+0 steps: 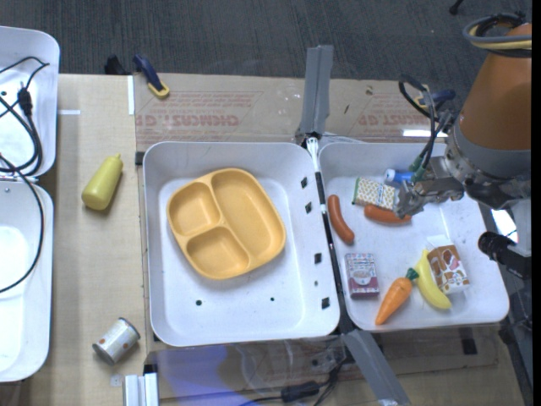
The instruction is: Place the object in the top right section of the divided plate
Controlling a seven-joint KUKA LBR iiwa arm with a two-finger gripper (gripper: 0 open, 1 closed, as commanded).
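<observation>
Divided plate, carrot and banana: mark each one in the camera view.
divided plate (254, 214): camera view, floor of its largest section.
carrot (392, 300): camera view, middle of the orange body.
banana (431, 290): camera view, yellow curve beside the carrot's top.

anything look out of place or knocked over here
Two things lie outside the bins on the bench: a yellow squeeze bottle on its side left of the left bin, and a small can tipped over near that bin's lower left corner. The divided plate sits flat.
</observation>
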